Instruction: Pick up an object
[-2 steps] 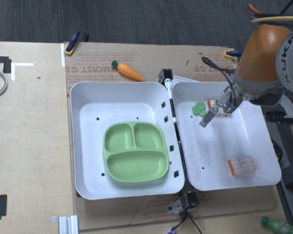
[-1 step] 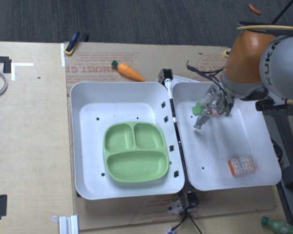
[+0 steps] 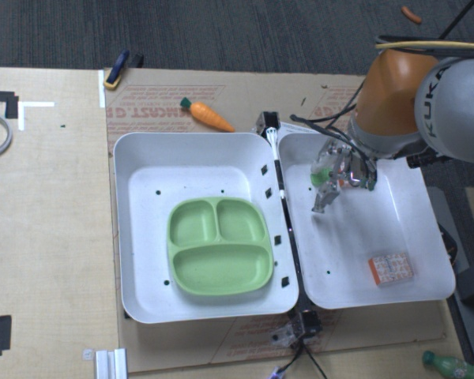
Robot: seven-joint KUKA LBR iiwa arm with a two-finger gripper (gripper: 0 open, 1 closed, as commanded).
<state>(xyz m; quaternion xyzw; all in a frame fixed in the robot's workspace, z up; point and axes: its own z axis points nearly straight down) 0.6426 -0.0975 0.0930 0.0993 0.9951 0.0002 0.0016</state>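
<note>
the only loose thing in the right white bin (image 3: pixel 426 212) is a small flat orange-and-white patterned block (image 3: pixel 391 268), lying on the bin floor near the bin's front right corner, well apart from the arm. nothing touches it.

the grey two-finger gripper (image 3: pixel 325 202) hangs over the back left part of the same bin, close to the wall shared with the other bin, its tip pointing down and toward the front. a small green patch (image 3: pixel 321 175) sits against the gripper body (whether it is a part of the tool or a separate item is too blurred to tell). how far the gripper is parted cannot be told from this slant, and no object can be made out at its tip. above it the wide orange band (image 3: pixel 391 93) and grey arm link (image 3: pixel 458 105) reach in over the bin's back right corner.

the left white bin (image 3: pixel 134 212) carries a light green plastic divided plate (image 3: pixel 220 246) with three compartments, set toward the front centre of its floor.

outside the bins, on the cardboard sheet (image 3: pixel 158 101) behind the left bin's back edge, lies an orange toy carrot with a green top (image 3: pixel 207 114). a blue-and-yellow clip-like object (image 3: pixel 117 68) rests at the cardboard's back left corner. a green bottle (image 3: pixel 450 363) lies off the bench by the front right corner.
</note>
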